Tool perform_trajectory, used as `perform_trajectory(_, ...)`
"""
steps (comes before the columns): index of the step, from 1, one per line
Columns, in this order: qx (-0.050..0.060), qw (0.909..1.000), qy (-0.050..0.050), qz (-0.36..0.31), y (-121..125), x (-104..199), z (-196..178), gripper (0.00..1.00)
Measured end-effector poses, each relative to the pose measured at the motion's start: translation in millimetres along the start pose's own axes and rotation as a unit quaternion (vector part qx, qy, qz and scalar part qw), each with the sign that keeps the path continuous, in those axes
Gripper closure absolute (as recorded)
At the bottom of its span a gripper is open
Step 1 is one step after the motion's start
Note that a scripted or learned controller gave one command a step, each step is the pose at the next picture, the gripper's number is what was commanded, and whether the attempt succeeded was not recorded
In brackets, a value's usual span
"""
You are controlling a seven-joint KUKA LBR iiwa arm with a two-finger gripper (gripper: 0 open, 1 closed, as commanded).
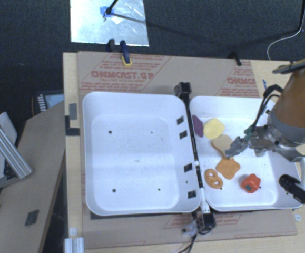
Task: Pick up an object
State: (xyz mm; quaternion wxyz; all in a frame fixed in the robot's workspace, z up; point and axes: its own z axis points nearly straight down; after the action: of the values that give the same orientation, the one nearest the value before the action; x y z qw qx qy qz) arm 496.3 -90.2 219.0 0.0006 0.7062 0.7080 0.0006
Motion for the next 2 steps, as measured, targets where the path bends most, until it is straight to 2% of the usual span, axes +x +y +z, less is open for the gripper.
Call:
perform_trajectory(1, 0.005, 1.0, 0.001, 0.001, -11.8, 6.9, 117.6, 0.0)
perform_trajectory(2, 0.0, 1.0, 0.0, 0.001, -9.0, 6.1, 101.3, 1.0)
